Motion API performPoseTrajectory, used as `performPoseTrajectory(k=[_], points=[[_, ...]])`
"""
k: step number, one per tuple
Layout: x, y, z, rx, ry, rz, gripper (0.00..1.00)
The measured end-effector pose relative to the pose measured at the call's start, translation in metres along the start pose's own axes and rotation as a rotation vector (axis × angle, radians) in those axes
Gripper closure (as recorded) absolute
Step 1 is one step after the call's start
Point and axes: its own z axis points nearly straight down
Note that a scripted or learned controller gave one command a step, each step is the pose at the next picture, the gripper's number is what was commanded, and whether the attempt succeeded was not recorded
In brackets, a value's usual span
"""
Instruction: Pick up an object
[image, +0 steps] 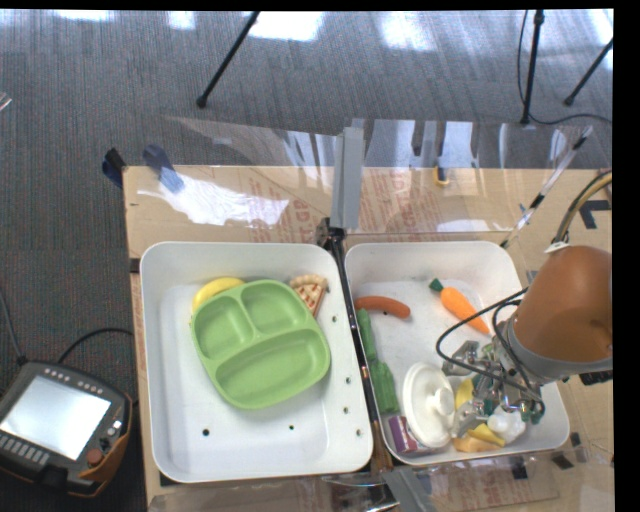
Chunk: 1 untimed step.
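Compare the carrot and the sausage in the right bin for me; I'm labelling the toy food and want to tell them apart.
The carrot is orange with a green top; the sausage is plain reddish-brown. The carrot tapers to a point, while the sausage keeps an even width with rounded ends. The carrot lies on a slant near the bin's far right; the sausage lies nearly level, closer to the divider. Both are small, elongated and lie flat on the bin floor.
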Motion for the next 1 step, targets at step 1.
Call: performPoseTrajectory(k=[1], points=[[0.0014, -0.0001, 0.0016, 0.0, 0.004, 0.038, 0.0]])
